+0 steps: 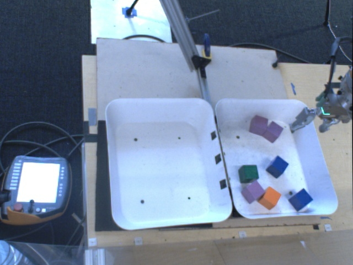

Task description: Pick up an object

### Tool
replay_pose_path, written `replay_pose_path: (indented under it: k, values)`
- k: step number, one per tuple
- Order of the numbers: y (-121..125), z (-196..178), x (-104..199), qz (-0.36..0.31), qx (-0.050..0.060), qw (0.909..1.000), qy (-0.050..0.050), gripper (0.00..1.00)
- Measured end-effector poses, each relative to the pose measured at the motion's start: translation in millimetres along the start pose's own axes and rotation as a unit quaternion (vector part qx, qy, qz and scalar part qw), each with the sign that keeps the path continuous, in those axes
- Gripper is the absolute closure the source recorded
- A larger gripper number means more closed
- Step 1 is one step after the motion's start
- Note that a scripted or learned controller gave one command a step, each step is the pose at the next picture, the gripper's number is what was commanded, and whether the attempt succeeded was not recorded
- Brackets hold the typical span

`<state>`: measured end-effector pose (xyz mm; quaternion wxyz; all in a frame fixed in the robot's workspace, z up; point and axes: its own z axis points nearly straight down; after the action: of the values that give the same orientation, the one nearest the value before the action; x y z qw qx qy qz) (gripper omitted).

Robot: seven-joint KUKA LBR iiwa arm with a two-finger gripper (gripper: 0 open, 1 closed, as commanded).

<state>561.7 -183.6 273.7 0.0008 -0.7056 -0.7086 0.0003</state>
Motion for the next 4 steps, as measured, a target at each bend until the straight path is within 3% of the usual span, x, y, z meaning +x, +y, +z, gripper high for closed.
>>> replay_pose_path:
  k: [1,4]
  values:
    - [0.7,-1.8,0.2,0.0,-0.002,1.0,0.0,0.0]
    - [1.8,151.9,-17.3,0.001,0.0,1.0,0.0,0.0]
